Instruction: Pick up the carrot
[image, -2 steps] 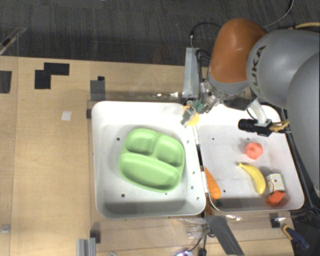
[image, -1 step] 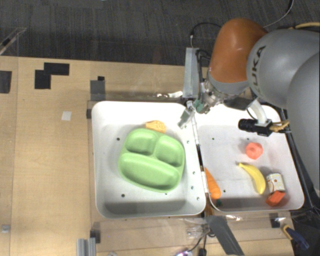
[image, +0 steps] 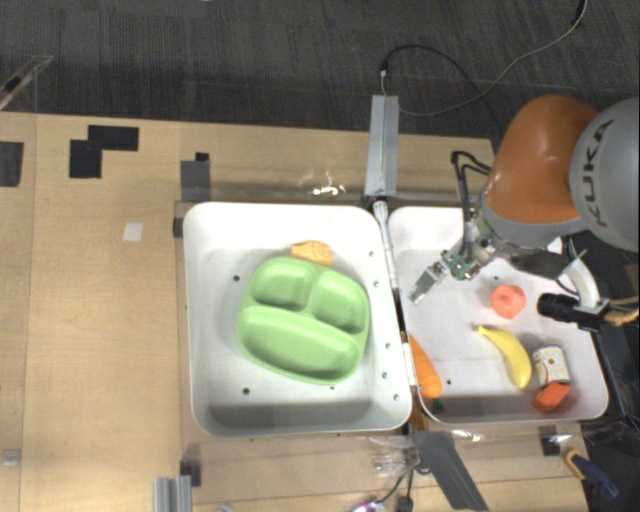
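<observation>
The carrot (image: 426, 372) lies at the lower left of the right bin (image: 590, 400), against the wall it shares with the left bin (image: 200, 330). The gripper (image: 432, 279) hovers above and apart from it, near the bin's upper left, nothing between its fingers; whether the jaws are spread, I cannot tell. A banana (image: 508, 354) lies to the carrot's right.

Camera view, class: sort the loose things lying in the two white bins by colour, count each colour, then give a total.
Green: 1, the green three-compartment plastic plate
Orange: 2, the orange carrot and the small orange-tan piece at the plate's far edge
Yellow: 1, the yellow banana
Red: 1, the round red fruit
White and orange: 1, the small white-and-orange item
Total: 6
</observation>
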